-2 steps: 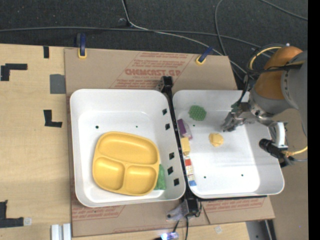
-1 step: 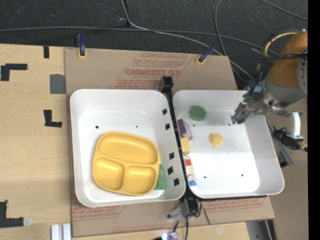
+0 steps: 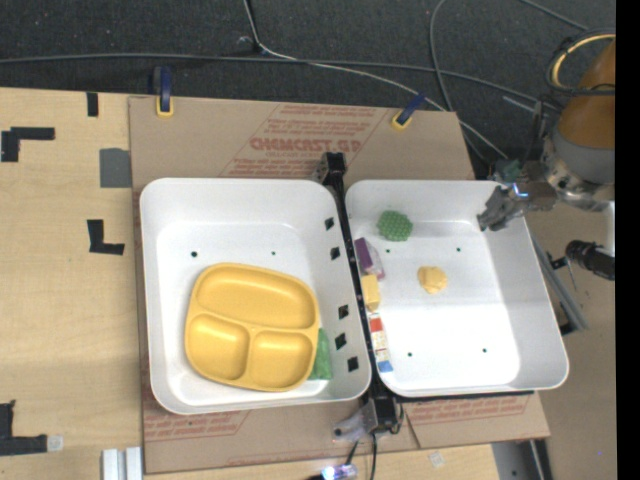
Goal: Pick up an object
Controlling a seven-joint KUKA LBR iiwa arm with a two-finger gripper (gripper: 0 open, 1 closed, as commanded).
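The right bin [image 3: 520, 298] holds a green knobbly object [image 3: 394, 226] near its back left and a small yellow lump [image 3: 432, 279] near the middle. Along its left wall lie a purple piece [image 3: 365, 255], a yellow block [image 3: 371, 292] and a red, white and blue item [image 3: 379, 343]. My gripper [image 3: 497, 211] hangs over the back right rim of this bin, well right of the green object, with nothing seen between its fingers. The left bin [image 3: 165, 218] holds a yellow divided plate [image 3: 252, 326] with a green thing [image 3: 322, 356] beside its right edge.
The two bins sit on a brown cardboard sheet [image 3: 300, 138] clamped at the back. Black cables [image 3: 300, 58] run across the dark surface behind. The arm's orange and grey wrist [image 3: 590, 128] stands at the right edge.
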